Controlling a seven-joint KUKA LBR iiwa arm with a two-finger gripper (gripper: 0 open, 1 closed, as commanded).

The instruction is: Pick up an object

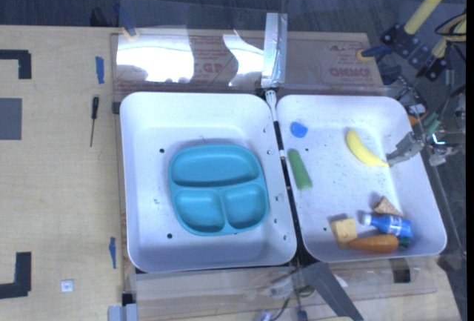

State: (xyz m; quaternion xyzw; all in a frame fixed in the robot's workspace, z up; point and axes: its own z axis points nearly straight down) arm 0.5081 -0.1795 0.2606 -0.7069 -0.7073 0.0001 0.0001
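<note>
Two bins sit side by side on the bench (52, 223). In the left bin (141, 119) lies a tray (217, 187), about in the middle. In the right bin (326, 116), a disc (298, 130) lies at the back left, with a stick (300, 169) just in front of it and a banana (363, 147) to their right. A block (343, 230), carrot (372, 243), tube (389, 224) and wedge (385, 205) cluster at the front right.

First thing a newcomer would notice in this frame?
Probably the blue divided tray, sitting alone in the left bin. Next, the yellow banana in the right bin, with the gripper just beside it at that bin's right edge. A clutter of small items, among them a carrot, crowds the near right corner.
</note>
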